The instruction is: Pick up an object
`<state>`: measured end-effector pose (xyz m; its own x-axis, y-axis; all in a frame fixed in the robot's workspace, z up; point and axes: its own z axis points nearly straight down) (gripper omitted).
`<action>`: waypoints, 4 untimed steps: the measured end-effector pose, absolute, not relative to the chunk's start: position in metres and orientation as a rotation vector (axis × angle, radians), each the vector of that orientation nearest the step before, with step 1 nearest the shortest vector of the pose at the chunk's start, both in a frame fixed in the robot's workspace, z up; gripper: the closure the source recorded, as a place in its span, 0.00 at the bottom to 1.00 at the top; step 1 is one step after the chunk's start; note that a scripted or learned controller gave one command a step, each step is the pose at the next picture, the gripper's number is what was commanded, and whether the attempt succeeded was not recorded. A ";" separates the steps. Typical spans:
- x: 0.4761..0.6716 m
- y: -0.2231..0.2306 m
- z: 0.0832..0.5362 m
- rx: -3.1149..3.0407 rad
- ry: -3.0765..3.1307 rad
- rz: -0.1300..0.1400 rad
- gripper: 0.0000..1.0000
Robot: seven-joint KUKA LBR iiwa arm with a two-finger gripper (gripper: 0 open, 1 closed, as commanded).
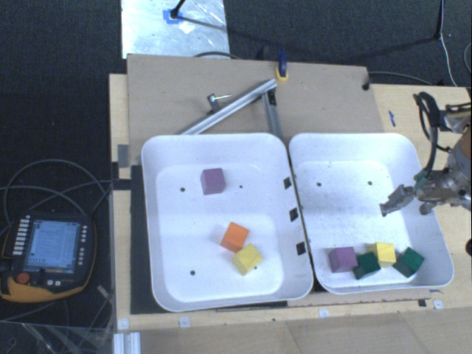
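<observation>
Nothing is lifted yet. The gripper (398, 200) hovers over the right bin (354, 147), fingers' state unclear, above blocks by the near edge; the purple block (342, 258) lies nearest.

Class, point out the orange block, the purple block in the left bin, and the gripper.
orange block (234, 236), camera view, top face.
purple block (212, 181), camera view, top face.
gripper (388, 206), camera view, fingertip end.

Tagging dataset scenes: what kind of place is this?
Likely a robotics lab pick-and-place cell: two white bins of coloured blocks on a bench, a teach pendant on the carpet, and an industrial arm's gripper reaching in.
</observation>
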<state>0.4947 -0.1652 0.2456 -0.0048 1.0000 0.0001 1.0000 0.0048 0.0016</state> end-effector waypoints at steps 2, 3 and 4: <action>0.485 -0.164 0.197 2.220 2.226 -0.002 0.00; 0.488 -0.161 0.154 2.221 2.226 -0.002 0.00; 0.487 -0.167 0.111 2.222 2.226 -0.002 0.00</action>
